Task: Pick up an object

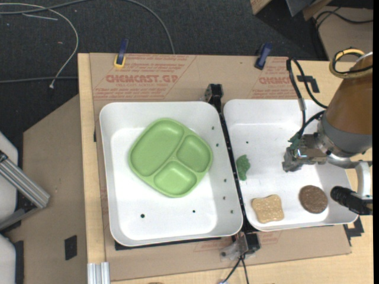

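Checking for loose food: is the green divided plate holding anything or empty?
Empty. All three compartments of the green divided plate show bare green; it lies flat in the left bin.

Both white bins on the worktop are viewed from one fixed camera, set above and angled downward.

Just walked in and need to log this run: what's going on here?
A robot arm reaches in from the right, its gripper over the right bin, holding nothing that I can see. Below it lie a brown cookie and a tan toast piece; a small green item sits by the bin's left wall. The left bin holds a green divided plate. Nothing is picked yet.
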Tool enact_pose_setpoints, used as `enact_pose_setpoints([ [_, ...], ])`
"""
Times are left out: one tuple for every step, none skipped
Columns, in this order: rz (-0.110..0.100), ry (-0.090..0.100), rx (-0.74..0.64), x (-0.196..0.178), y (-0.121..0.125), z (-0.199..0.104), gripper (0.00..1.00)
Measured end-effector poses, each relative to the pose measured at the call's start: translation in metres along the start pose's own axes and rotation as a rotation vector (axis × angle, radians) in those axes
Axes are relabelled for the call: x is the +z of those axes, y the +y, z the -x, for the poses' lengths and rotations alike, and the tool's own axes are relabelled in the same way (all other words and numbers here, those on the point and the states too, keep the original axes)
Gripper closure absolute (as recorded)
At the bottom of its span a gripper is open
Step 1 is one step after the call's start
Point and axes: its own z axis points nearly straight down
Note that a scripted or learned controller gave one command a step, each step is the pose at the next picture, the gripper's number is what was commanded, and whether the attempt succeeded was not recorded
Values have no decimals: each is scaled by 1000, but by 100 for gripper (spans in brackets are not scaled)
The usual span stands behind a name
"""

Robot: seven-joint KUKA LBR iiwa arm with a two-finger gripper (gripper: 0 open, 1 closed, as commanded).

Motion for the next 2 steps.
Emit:
enact_pose_setpoints([
  [-2, 1, -1, -28, 1, 0, 100],
  [-5, 3, -5, -16, 25, -48, 100],
])
